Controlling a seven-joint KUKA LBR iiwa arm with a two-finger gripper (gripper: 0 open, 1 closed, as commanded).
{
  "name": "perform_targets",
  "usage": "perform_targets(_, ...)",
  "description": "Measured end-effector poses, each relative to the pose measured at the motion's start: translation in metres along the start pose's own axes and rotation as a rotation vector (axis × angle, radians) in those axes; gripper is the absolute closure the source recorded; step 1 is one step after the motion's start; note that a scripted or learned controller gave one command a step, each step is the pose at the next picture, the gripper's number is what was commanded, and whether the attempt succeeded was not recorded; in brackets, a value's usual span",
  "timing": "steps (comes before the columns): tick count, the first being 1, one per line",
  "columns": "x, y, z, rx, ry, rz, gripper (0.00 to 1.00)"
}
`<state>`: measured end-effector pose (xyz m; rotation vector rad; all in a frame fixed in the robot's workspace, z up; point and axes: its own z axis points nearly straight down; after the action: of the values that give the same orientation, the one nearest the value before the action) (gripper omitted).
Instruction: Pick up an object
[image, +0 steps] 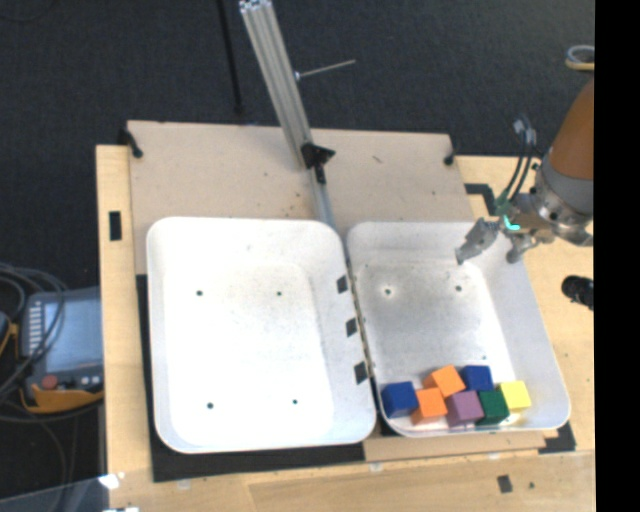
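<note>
So the blocks are all bunched up in the near corner of the right bin (520, 330), pretty much touching each other: a blue cube (399, 397) at the left end, an orange cube (431, 402) next to it, another orange cube (447, 380) just behind that one, a purple cube (464, 407), a second blue cube (477, 378) behind it, a green cube (493, 404) and a yellow cube (515, 394) at the right end near the bin's rim. The rest of that bin's floor is just scuffed white plastic. The gripper (497, 238) is way off at the far right edge of the same bin, well apart from the pile, with its two fingers spread apart and nothing between them. The arm's orange band (574, 140) is showing at the right edge. The left bin (165, 300) sits right beside it, the two touching along the middle, both on a wooden bench (300, 150). A metal pole (285, 90) slants up from behind the bins, and there's a small screen unit (60, 335) off to the left of the bench.
</note>
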<state>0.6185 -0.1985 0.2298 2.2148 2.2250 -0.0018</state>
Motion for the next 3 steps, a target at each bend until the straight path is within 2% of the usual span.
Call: perform_targets(3,-0.011,0.006,0.133,-0.001,-0.002,0.008,0.00)
